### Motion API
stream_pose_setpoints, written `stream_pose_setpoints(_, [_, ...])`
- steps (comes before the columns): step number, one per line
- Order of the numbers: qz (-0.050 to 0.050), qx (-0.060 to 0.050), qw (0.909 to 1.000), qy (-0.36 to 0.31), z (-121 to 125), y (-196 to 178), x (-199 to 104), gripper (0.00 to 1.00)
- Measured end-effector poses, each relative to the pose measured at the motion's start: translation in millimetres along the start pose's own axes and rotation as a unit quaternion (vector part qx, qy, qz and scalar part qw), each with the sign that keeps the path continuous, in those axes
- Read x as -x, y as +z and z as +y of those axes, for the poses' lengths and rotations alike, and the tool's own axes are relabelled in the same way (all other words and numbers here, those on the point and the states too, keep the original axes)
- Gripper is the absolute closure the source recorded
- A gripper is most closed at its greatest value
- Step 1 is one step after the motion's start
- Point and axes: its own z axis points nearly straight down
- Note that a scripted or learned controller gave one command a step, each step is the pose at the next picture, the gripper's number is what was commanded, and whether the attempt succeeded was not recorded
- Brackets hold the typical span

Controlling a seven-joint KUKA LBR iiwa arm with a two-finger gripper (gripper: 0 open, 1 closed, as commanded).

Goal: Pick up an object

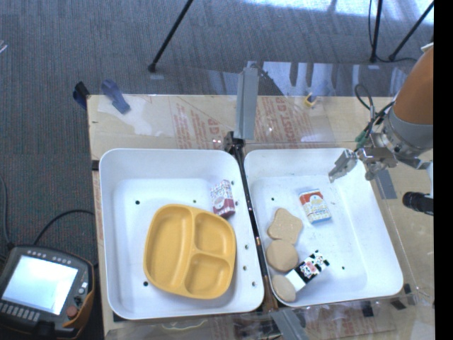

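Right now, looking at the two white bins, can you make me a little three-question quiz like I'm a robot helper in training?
1. True or false: the yellow divided plate lies in the left bin.
2. Which thing leans on the left bin's right-hand wall? A) a small red carton B) a spoon C) a blue cup
3. Fill in: the black-and-white cow-print carton lies in the ____ bin.

Key: 1 true. 2 A. 3 right. The gripper hovers over the right bin's far edge, holding nothing.
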Motion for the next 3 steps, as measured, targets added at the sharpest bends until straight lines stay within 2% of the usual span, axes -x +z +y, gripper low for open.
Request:
stream_pose_setpoints(1, [0.0,-0.001,0.9995,-0.032,4.4,121.3,-39.7,0.0])
stream_pose_setpoints(2, [0.0,0.0,0.9995,-0.031,4.9,110.2,-38.9,1.0])
stream_pose_setpoints(3, [0.0,0.005,0.9956,-0.094,33.5,15.4,-136.7,1.0])
